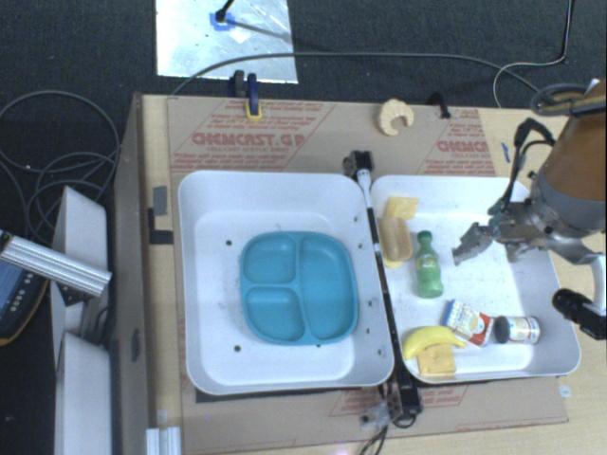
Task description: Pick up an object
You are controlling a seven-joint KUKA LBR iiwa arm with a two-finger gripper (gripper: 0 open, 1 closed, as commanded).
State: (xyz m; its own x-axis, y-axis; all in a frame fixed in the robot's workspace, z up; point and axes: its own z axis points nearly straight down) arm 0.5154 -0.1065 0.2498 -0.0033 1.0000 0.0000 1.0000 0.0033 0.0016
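The right bin (560, 344) holds several small objects. A green bottle (428, 265) lies near its middle left, beside a yellow bun-like piece (397, 242) and a pale yellow block (402, 208). Along the front lie a banana (429, 337), a yellow wedge (438, 360), a small red, white and blue carton (464, 319) and a small can (518, 330). My gripper (467, 243) hangs over the bin's middle, right of the bottle and apart from it. Its fingers are open with nothing between them.
The left bin (204, 216) holds a blue divided plate (299, 287). A tan croissant-shaped toy (395, 115) lies on the cardboard behind the bins. A blue and yellow clamp (249, 93) sits at the bench's back edge. Cables run across the floor.
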